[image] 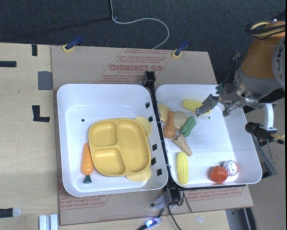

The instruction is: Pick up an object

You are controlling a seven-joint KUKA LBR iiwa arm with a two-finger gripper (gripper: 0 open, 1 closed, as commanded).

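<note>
- Since the tool (215, 104) hangs over the upper part of the right bin (239, 143) with its two fingers spread apart and nothing between them, I judge that the step in hand is the approach before a grasp.
- Nearest to it lies a yellow banana-like piece (191, 104), just beside the left finger, near the top wall of this bin.
- This piece lies flat with its long axis almost left to right in the camera view, its right end pointing toward the tool.
- To do the step well, the fingers should close across the short side of the piece, so the wrist may need turning until the fingers stand on both sides of the long axis.
- A green piece (188, 126) lies a little lower, tilted, and touches an orange-brown lump (172, 127); these crowded things are harder to take.
- Further away, a corn cob (182, 167) lies almost upright in the view near the bottom wall, and a red and white toy (223, 171) sits in the lower right corner.
- On the counter (18, 128) the left bin (66, 128) holds a yellow tray (119, 145) and a carrot (87, 162).
</note>
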